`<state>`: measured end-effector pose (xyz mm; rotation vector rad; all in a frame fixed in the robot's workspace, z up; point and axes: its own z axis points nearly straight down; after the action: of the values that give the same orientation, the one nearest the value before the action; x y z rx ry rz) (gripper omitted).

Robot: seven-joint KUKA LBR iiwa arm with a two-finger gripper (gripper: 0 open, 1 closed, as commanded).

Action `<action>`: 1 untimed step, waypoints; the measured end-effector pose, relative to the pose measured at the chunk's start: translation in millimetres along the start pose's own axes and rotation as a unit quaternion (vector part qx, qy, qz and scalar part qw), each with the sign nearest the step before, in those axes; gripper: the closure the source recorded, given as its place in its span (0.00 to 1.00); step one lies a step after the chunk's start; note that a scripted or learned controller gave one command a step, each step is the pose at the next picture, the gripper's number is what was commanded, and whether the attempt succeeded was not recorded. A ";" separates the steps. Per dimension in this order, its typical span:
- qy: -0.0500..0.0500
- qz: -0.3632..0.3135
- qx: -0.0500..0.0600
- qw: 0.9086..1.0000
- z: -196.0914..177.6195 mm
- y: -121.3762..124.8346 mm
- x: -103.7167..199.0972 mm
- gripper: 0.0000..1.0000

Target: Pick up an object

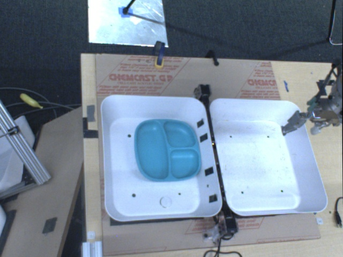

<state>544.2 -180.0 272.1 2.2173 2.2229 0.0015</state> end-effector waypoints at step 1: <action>0.000 0.001 0.000 1.000 -15.7 -58.5 -7.7 0.00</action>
<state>485.7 -187.8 287.8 2.2197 2.2189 0.0013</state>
